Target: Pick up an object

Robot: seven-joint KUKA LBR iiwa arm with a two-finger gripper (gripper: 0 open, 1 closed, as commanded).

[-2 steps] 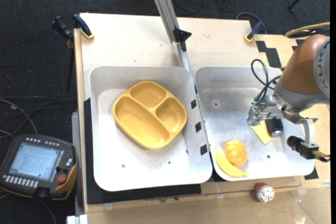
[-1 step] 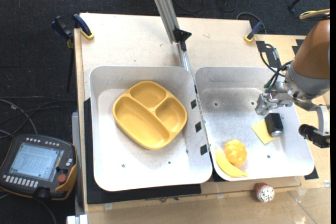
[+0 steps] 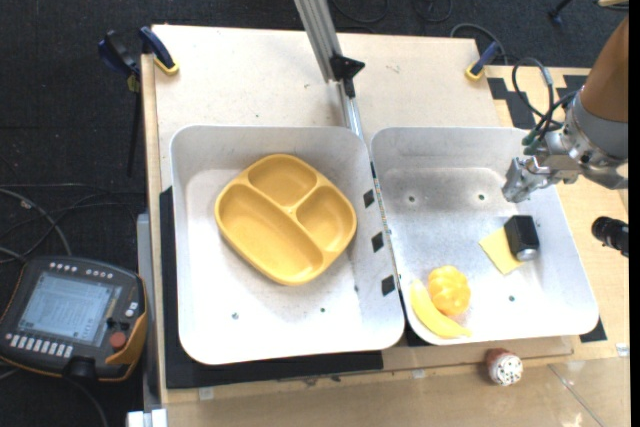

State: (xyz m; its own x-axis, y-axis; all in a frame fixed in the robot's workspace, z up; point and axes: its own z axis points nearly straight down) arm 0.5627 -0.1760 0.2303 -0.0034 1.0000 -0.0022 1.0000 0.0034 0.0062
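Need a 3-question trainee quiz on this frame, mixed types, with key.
1. True or false: the yellow divided plate lies in the left bin.
2. Which bin does the pincer hover over? A) left B) right
3. Fill in: the small black block rests partly on a flat ____ card.

Key: 1 true. 2 B. 3 yellow.

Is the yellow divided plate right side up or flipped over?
Right side up. The plate lies flat in the left bin with its three compartments facing up, raised rims and dividers visible.
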